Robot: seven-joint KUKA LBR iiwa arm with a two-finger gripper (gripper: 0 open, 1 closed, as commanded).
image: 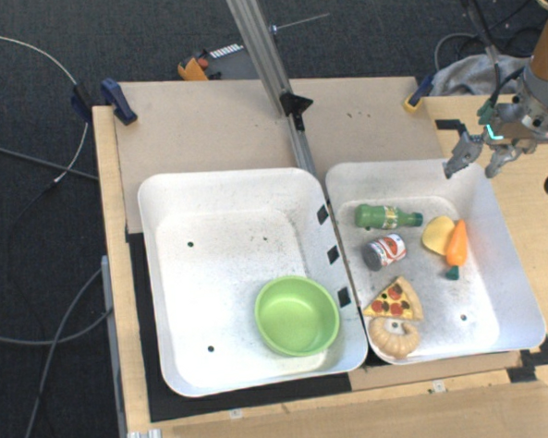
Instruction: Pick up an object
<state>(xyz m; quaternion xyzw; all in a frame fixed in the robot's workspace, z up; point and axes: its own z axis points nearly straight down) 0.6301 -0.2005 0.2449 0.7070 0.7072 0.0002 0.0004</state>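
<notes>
My gripper (pixel 475 162) hangs open over the far right corner of the right bin (pixel 509 282), nothing between its fingers. Below it in that bin lie a green bottle (pixel 386 218), a small red and white can (pixel 384 250), a yellow piece (pixel 437 234) with an orange carrot (pixel 455 244) leaning on it, a pizza slice (pixel 394 300) and a tan donut (pixel 394 337). The carrot and the yellow piece lie closest to the gripper, toward the near side.
A green bowl (pixel 297 315) sits in the left bin (pixel 193 265) near its front right corner. A metal pole (pixel 263 47) slants across the back of the bench. Blue clamps (pixel 117 100) hold the board's far corners. Cables run over the floor at left.
</notes>
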